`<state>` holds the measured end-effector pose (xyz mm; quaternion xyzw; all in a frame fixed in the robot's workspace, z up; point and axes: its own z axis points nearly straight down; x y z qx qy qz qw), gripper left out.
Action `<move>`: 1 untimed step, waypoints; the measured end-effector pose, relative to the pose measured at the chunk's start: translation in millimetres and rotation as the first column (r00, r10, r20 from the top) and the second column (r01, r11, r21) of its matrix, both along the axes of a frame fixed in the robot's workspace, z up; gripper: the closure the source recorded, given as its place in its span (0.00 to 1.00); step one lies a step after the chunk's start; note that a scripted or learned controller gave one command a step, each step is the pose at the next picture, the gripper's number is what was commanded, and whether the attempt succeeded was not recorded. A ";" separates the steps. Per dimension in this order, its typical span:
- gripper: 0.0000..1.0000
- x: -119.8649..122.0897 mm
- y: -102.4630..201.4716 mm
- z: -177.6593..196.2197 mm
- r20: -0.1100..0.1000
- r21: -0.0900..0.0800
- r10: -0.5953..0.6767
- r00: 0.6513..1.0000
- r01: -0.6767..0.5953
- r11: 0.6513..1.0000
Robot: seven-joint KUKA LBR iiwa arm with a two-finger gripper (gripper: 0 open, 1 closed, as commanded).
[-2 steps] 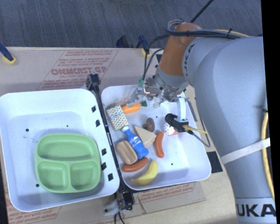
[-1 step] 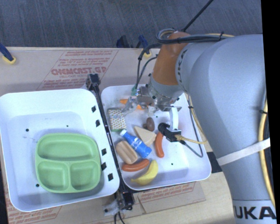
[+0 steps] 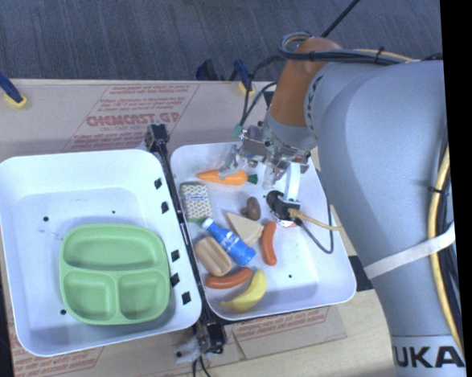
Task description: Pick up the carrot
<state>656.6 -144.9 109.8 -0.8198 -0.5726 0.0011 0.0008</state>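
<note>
The carrot (image 3: pixel 221 177), orange with a small green tip at its right end, lies flat at the back of the right bin (image 3: pixel 331 259). My gripper (image 3: pixel 260 166) hangs just above and to the right of it, with the arm's orange band rising behind. Its fingers stand apart, open; the left fingertip (image 3: pixel 238 154) is close over the carrot's green end, and nothing is held between them. The carrot rests on the bin floor.
The right bin also holds a speckled block (image 3: pixel 195 201), a brown piece (image 3: pixel 253 208), a cheese wedge (image 3: pixel 242 223), a blue bottle (image 3: pixel 229 240), bread (image 3: pixel 212 256), two sausages (image 3: pixel 268 243) (image 3: pixel 228 279) and a banana (image 3: pixel 247 292). A green divided tray (image 3: pixel 113 273) sits in the left bin (image 3: pixel 18 239).
</note>
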 end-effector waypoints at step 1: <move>0.00 -0.7 10.3 -17.9 -0.005 0.003 0.100 0.995 -0.100 0.995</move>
